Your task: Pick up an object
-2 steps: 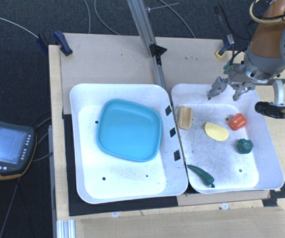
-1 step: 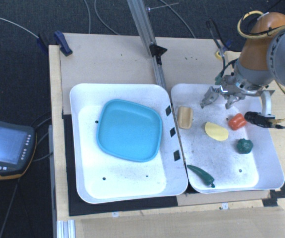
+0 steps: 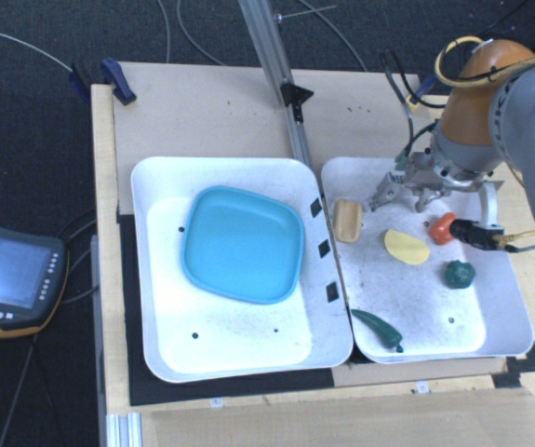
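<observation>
Yellow object [image 3: 406, 247] on right bin [image 3: 490, 338] floor, tool [image 3: 407, 194] above it, finger state unclear.

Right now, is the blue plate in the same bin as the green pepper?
No, the blue plate lies in the left bin; the green pepper lies in the right.

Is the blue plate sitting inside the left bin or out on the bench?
Inside. The blue plate lies flat on the floor of the left bin, with the bin's white rim showing all around it.

Robotics lab, teach pendant [image 3: 14, 280], floor cables [image 3: 109, 17]
</observation>
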Tool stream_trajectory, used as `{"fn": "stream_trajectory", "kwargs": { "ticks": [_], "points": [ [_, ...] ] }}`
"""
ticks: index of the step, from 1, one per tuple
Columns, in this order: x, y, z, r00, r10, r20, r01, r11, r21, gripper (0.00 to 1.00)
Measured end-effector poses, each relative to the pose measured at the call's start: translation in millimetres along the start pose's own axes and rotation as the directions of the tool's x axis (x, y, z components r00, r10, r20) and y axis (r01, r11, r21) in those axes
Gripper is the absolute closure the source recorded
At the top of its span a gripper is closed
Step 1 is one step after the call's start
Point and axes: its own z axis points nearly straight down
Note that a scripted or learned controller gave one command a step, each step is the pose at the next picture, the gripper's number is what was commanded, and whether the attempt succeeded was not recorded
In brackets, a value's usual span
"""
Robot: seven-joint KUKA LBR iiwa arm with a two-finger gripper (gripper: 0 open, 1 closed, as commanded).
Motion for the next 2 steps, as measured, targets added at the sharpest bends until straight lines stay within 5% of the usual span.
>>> {"fn": "stream_trajectory", "kwargs": {
  "ticks": [1, 2],
  "points": [
    [0.0, 1.2, -12.8, 1.000, 0.000, 0.001, 0.000, 1.000, -0.004, 1.00],
    [-1.5, 3.8, -76.3, 1.000, 0.000, 0.001, 0.000, 1.000, -0.008, 1.00]
  ]
}}
